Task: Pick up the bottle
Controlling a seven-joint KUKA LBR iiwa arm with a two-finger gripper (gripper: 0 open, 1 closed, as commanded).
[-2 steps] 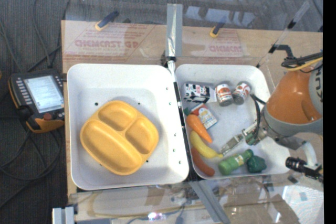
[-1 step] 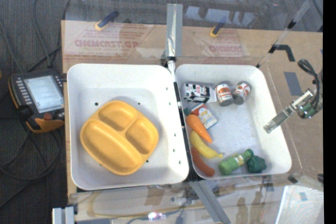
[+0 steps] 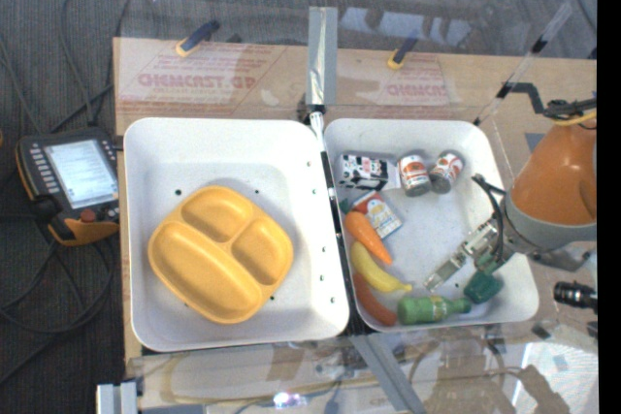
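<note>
A green bottle (image 3: 430, 309) lies on its side along the front wall of the right bin (image 3: 505, 208), with one end toward the bananas. My gripper (image 3: 454, 265) hangs low over the bin floor just above and to the right of the bottle, pointing down-left, and it has no hold on the bottle. The grey arm with its orange band (image 3: 555, 181) comes in over the bin's right wall. A small dark green object (image 3: 482, 286) sits beside the gripper, right of the bottle.
The right bin also holds a black-and-white carton (image 3: 365, 171), two small cans (image 3: 414, 175) (image 3: 446, 170), a carrot (image 3: 368, 235), a yellow banana (image 3: 376, 271) and a small packet (image 3: 382, 216). In the left bin (image 3: 155, 150) rests a yellow divided plate (image 3: 220, 252).
</note>
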